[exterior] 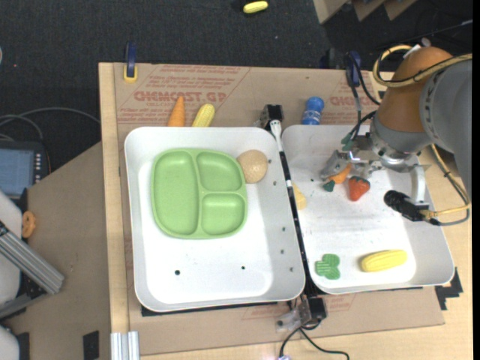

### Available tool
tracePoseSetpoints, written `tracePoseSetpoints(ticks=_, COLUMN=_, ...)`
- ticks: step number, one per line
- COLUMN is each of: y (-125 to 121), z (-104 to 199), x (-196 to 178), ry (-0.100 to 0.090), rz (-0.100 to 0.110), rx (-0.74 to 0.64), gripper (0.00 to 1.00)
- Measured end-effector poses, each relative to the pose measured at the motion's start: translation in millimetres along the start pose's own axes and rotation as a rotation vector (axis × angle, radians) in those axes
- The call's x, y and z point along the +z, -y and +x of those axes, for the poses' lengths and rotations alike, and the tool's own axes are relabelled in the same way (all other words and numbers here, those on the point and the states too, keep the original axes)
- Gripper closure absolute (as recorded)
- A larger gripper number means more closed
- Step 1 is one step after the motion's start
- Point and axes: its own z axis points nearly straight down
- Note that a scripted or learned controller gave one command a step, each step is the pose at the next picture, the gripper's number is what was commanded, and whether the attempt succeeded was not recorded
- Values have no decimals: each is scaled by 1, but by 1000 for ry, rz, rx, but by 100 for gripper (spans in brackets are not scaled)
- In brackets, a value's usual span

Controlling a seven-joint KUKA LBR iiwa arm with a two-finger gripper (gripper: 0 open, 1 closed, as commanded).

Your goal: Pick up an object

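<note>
While you scan from the left, you meet the left bin [142, 223] first, with a green plate [199, 193] of three compartments lying in its upper half and a tan ball [253, 165] touching the plate's upper right corner, against the bin's right wall. Behind that bin, on the brown board [180, 88], you see an orange carrot [176, 112] and a yellow corn [203, 115] side by side, then a black clip [271, 115] and a blue bottle [313, 110] further right. Farther back on the dark floor lies a yellow piece [256, 7]. Move on to the right bin [420, 272]: a pale yellow bit [299, 197] sits at its left wall, a green leafy toy [328, 265] near its front left corner, and a yellow corn cob [383, 260] just right of that. In the bin's upper middle you find the gripper [343, 169], low over the floor of the bin, with a small orange piece [341, 176] at its tips and a red strawberry [358, 188] just beside it to the right. You cannot tell from this angle how the tool stands or whether anything sits in it. The arm [420, 103] comes in from the right, its orange band above the wrist.
</note>
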Motion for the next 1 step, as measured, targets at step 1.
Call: tracePoseSetpoints(ticks=1, y=-1, z=-2, x=-17, ry=3, rz=-6, rx=3, gripper=100)
